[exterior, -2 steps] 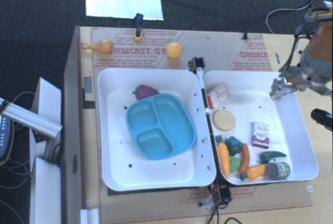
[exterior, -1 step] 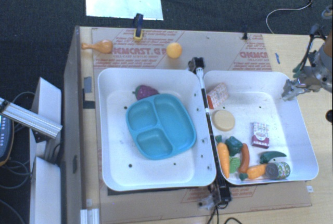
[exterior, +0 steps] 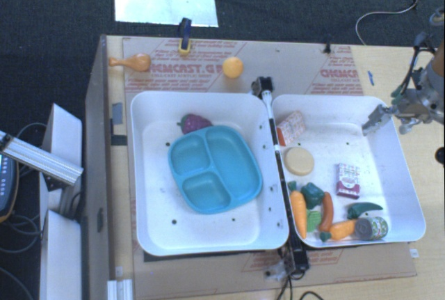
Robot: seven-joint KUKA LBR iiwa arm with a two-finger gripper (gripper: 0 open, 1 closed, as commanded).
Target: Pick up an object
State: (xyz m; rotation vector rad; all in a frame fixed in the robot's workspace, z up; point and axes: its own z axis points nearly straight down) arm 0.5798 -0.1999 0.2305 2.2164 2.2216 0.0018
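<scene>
In the camera view, two white bins sit side by side on a bench. The left bin [exterior: 153,222] holds a blue divided plate [exterior: 214,168], tilted a little, and a purple item [exterior: 195,123] just behind it, partly covered by the plate's far edge so its shape is hard to read. The right bin [exterior: 403,180] holds the small objects: a pinkish wrapped block [exterior: 291,127] near the divider, a pale round disc [exterior: 300,161] just below it, a red and white carton [exterior: 348,180] toward the middle, and a crowded cluster along the near wall, with a carrot [exterior: 297,211], a dark green piece [exterior: 312,193], a second orange piece [exterior: 327,210], another orange bit [exterior: 342,229], a dark green pod [exterior: 364,209] and a can [exterior: 373,227] on its side. These overlap, and several outlines cannot be separated. The gripper [exterior: 379,117] hangs over the right bin's far right rim, apart from every object; it is blurred and small, so how far it is open cannot be told, and nothing is seen in its grasp. The arm is cut off at the right edge. Behind the bins, on the bench, lie a yellow ball [exterior: 233,67] and a tan pear-like shape [exterior: 132,62].
</scene>
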